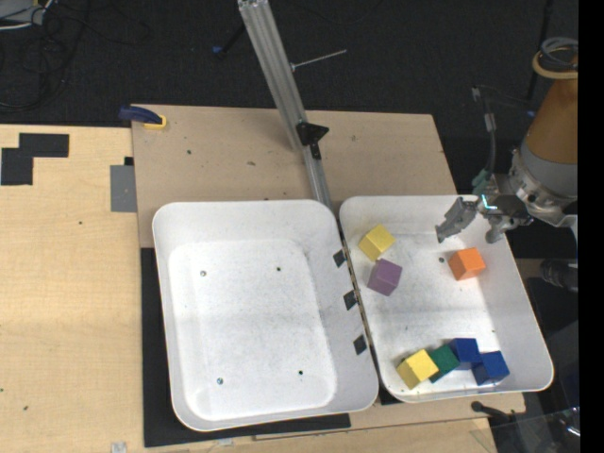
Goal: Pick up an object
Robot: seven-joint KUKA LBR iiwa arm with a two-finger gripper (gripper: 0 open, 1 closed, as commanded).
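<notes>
The hand (474, 221) hovers over the right bin (528, 333), fingers spread apart and gripping nothing. An orange cube (466, 263) lies just below it; a yellow cube (377, 242) and purple cube (384, 276) sit farther left.

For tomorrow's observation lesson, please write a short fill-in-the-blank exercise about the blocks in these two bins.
1. All the blocks lie in the ____ bin.
2. The block nearest the gripper is ____.
3. The purple block sits just below the ____ block beside the divider.
4. The green block lies between a yellow block and a ____ one.

Answers: right; orange; yellow; blue
</notes>
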